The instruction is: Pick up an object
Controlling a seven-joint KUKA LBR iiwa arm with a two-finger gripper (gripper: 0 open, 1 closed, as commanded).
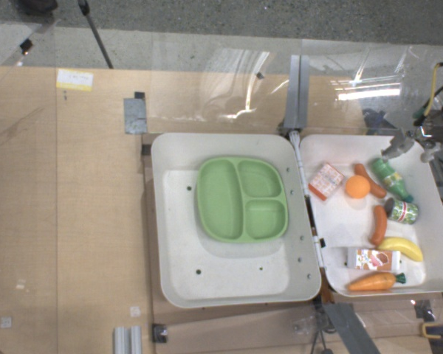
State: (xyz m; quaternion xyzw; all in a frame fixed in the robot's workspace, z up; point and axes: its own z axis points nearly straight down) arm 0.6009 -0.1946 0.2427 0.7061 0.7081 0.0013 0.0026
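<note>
We can't read the labels on the carton or can. The jaws hang over the right bin by the green bottle; spread or pressed, we can't tell.

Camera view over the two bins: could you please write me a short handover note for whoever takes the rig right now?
Gripper: over the right bin's far edge, near the green bottle; nothing seen between its fingers.
Right bin holds: orange ball, two sausages, green can, banana, carrot, two small cartons.
Left bin: green divided plate.
Done: nothing lifted.
Left: grasp and raise one item.
</note>
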